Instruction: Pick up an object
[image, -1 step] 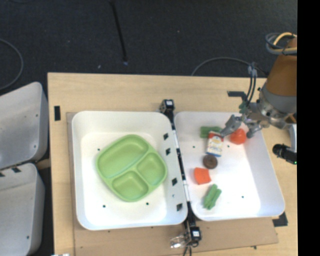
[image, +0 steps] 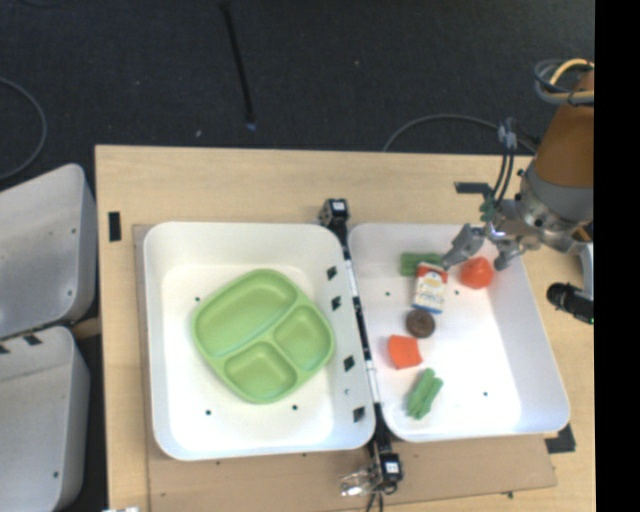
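Here, red ball (image: 477, 273) between open gripper (image: 482, 250) fingers — right bin (image: 520, 340).

Small orange-red object (image: 477, 272) lies in the right bin's (image: 520, 340) upper part, beside a small carton (image: 430, 290).
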